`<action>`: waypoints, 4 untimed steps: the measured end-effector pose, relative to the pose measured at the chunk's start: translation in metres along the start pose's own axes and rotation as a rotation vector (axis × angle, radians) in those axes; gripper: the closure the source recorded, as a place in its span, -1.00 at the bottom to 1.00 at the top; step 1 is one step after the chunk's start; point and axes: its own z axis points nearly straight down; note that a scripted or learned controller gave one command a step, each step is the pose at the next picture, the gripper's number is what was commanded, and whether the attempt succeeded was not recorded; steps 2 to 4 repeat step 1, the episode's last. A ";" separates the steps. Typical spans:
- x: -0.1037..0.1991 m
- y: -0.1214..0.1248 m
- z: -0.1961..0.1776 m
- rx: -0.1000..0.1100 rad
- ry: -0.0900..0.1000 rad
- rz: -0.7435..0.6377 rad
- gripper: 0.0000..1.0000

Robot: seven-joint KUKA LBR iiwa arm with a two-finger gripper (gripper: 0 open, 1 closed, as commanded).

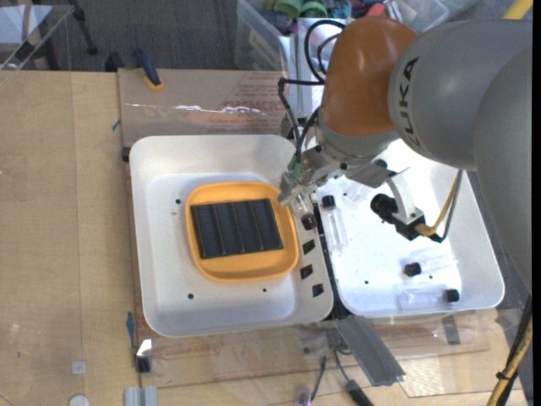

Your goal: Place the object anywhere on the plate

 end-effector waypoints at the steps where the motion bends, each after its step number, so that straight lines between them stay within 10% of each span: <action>1: 0.000 0.000 0.000 0.000 0.000 0.001 -1.00; 4: 0.000 0.000 0.000 0.000 0.000 0.001 -1.00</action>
